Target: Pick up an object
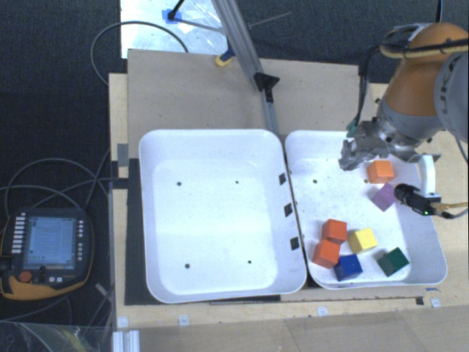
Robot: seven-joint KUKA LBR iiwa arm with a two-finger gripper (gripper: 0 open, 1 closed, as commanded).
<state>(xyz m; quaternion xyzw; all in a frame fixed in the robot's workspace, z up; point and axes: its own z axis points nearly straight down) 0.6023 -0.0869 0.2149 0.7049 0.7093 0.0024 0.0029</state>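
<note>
Hanging over the back of the right bin (437, 251), my claw (355, 155) sat just left of the orange block (380, 171); whether it was parted or clenched I could not tell (the wrist blocked it). A purple block (382, 196) lay beside that one. Nearer the front clustered two red-orange blocks (330, 241), a yellow block (363, 240), a blue block (348, 267) and a green block (393, 260).
</note>
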